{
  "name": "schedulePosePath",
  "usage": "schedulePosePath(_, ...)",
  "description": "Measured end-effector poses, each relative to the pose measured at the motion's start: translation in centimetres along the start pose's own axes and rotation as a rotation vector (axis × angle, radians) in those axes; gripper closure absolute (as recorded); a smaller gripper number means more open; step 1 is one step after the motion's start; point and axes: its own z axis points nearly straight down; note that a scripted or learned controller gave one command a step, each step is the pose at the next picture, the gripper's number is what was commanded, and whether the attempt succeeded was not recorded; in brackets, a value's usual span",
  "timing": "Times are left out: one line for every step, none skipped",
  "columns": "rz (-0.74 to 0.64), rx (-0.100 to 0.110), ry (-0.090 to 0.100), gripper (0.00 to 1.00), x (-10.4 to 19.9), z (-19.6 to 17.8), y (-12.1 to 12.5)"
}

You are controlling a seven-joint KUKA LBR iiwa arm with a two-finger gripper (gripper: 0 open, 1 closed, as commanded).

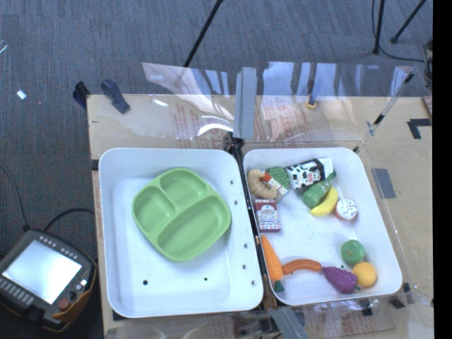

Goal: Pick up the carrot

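The orange toy carrot with a green tip (272,262) lies along the left wall of the right shallow white bin (378,210), just beside a curved orange sausage (302,265) and purple grapes (340,279); a green 3-compartment plate (181,213) sits in the left white bin (116,260).

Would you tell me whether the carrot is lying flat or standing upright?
Lying flat: the carrot rests lengthwise on the right bin floor along its left wall.
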Motion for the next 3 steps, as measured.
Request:
schedulePosePath(0.022, 0.003, -0.002, 1.00, -3.5, -1.4, 1.0)
schedulePosePath(0.008, 0.018, -0.002, 1.00, -3.2, -2.1, 0.2)
schedulePosePath(0.002, 0.033, -0.001, 1.00, -3.0, -3.0, -0.1)
